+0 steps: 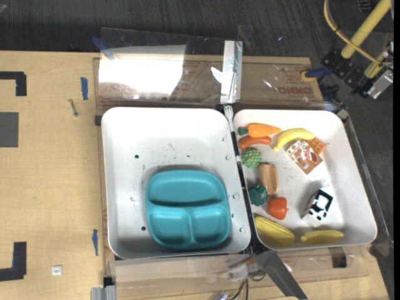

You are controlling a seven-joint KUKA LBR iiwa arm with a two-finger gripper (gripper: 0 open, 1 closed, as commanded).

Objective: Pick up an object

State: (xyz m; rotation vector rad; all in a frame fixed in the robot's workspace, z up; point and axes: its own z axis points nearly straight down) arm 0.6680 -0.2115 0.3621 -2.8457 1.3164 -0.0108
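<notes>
Two white bins: teal divided tray (187,215) filling left bin (125,136), toy carrot (262,130), banana (294,136) and corn cob (274,229) scattered across right bin (350,167); jaw state impossible to tell.

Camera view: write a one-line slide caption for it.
Two white bins side by side: a teal divided tray lies in the left bin, toy food including a banana and carrot fills the right bin.

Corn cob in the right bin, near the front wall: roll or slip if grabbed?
The corn cob looks rounded and long, so it would probably roll sideways if nudged. Its surface seems like smooth plastic, possibly slippery. It lies close to the right bin's front wall, which may crowd the fingers.
</notes>
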